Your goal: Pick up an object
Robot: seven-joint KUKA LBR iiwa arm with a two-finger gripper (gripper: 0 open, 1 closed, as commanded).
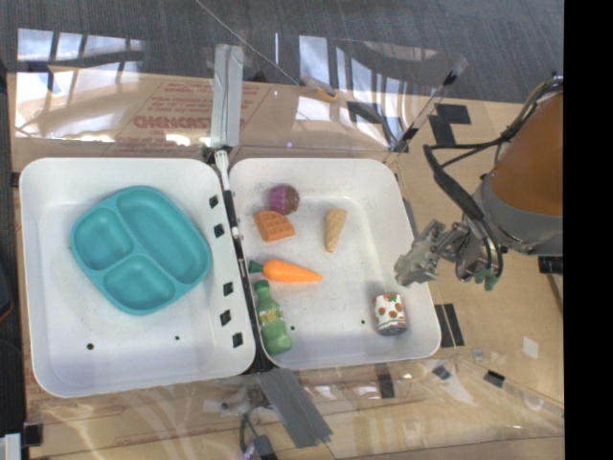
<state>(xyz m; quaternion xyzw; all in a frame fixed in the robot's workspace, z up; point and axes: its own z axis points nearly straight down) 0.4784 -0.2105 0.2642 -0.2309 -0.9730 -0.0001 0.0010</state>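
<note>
A tan bench (498,353) on dark carpet carries two shallow white bins side by side. The left bin (57,353) bears one teal divided plate (140,248). The right bin (364,348) holds six things: one purple onion (282,198), one orange waffle (273,226), one cone (334,228), one carrot (291,273), one green bottle (271,319), one printed can (390,313). My claw (421,262) hovers at that bin's right rim, above the can, gripping nothing; how far it is spread I cannot tell.
</note>
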